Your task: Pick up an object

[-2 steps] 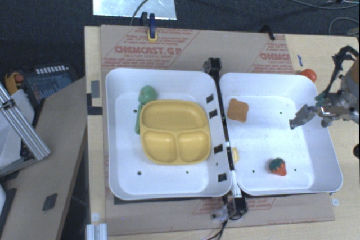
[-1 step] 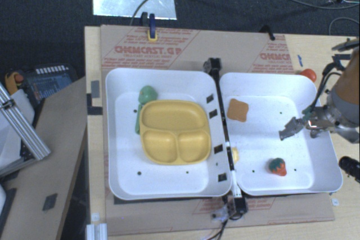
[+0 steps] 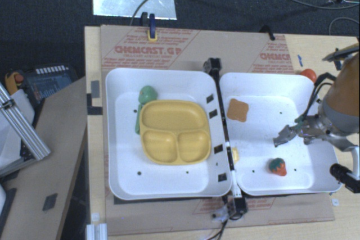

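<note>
In the right bin an orange-brown square piece lies near the left wall. A small red and green strawberry-like toy rests near the front. A small yellow piece sits against the divider. My gripper hangs over the right bin's middle, above and slightly right of the strawberry toy, with nothing visibly between its fingers. In the left bin a yellow divided plate lies over a green toy.
The arm's grey body and orange band cover the right bin's right side. An orange object sits just beyond the right bin's far corner. Black clips line the divider between the bins.
</note>
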`<state>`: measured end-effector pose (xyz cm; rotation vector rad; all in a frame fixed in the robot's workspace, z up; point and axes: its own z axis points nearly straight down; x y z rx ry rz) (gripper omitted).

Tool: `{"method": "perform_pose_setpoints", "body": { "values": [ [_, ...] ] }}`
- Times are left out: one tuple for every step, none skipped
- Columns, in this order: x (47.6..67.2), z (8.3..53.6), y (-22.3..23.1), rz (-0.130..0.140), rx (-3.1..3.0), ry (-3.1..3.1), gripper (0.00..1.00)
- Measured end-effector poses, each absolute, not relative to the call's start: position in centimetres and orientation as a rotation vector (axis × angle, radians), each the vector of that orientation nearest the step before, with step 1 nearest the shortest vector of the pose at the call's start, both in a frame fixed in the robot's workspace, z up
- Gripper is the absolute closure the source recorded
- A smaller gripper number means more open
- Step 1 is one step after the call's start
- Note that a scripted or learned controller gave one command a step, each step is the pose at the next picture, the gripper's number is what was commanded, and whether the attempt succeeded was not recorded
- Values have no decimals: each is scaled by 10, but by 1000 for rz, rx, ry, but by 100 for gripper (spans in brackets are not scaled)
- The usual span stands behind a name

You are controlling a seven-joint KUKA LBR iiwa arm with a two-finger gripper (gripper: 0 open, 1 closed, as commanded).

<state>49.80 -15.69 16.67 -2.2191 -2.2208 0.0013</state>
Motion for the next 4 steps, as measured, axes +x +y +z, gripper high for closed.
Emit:
{"method": "perform_pose_setpoints", "body": {
  "values": [
    [498,124,-153,1,-2219,-2220,0],
    [500,137,-154,-2,-2224,-2223,100],
    [499,201,-157,-6,-2223,-2231,100],
    [501,255,-158,-7,-2222,-2232,100]
  ]
}}
